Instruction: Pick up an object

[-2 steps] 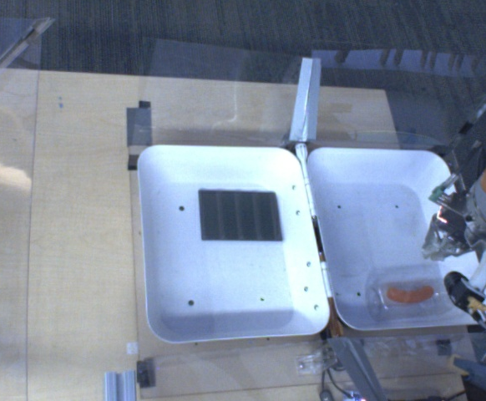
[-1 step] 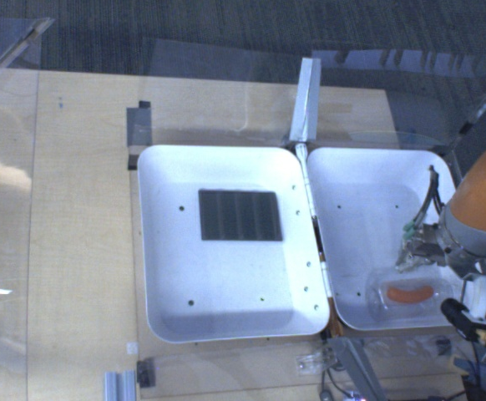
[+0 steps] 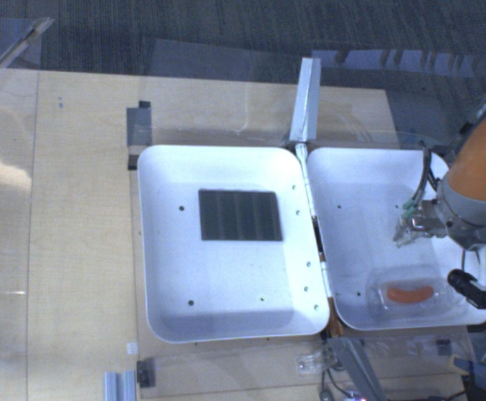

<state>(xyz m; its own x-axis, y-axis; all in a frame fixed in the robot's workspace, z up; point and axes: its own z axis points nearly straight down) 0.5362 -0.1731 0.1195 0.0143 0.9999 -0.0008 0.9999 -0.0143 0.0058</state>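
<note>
Sausage [image 3: 410, 294] in clear wrapper lies flat in right bin [image 3: 351, 182], near front wall, so open to top grasp. Gripper [image 3: 412, 222] hangs above and behind it, apart from it; jaw state cannot tell. Left bin [image 3: 168, 224] carries dark grille [image 3: 240, 215].

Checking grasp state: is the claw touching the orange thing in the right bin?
Apart. The camera view shows bare white bin floor between the claw and the orange object, which lies nearer the front wall of the right bin.
</note>
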